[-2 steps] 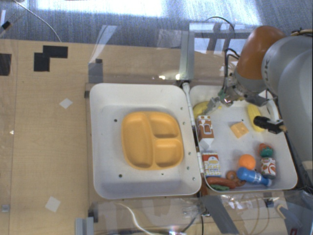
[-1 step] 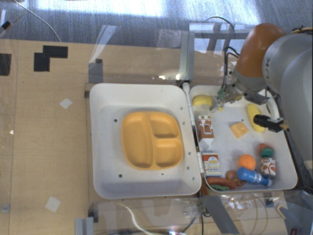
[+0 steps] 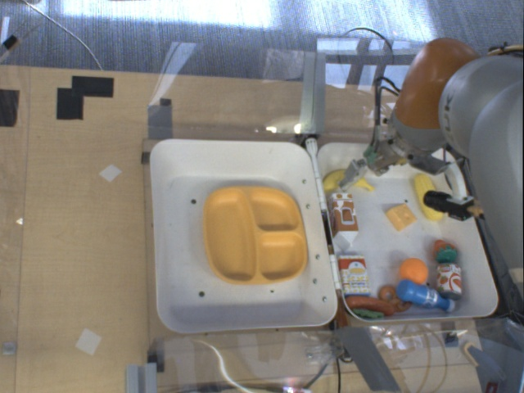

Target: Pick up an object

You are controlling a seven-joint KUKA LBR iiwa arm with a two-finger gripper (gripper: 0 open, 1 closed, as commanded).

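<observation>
My gripper [image 3: 357,172] hangs low over the far left corner of the right bin [image 3: 485,300], just right of a yellow banana-like piece [image 3: 333,179] and above a brown carton [image 3: 344,211]. Nothing shows between its tips. Scattered in the same bin are a yellow cracker [image 3: 400,217], a yellow fruit [image 3: 425,193], an orange ball [image 3: 414,269], a blue bottle [image 3: 425,295], a red and white can [image 3: 449,280], a small white carton [image 3: 353,274] and a reddish sausage [image 3: 377,306].
The left bin [image 3: 180,293] holds a yellow divided plate [image 3: 255,233]. A metal divider [image 3: 321,211] separates the two bins. The arm's grey body [image 3: 483,113] covers the right bin's far right corner. A green-topped item [image 3: 446,252] lies near the right wall.
</observation>
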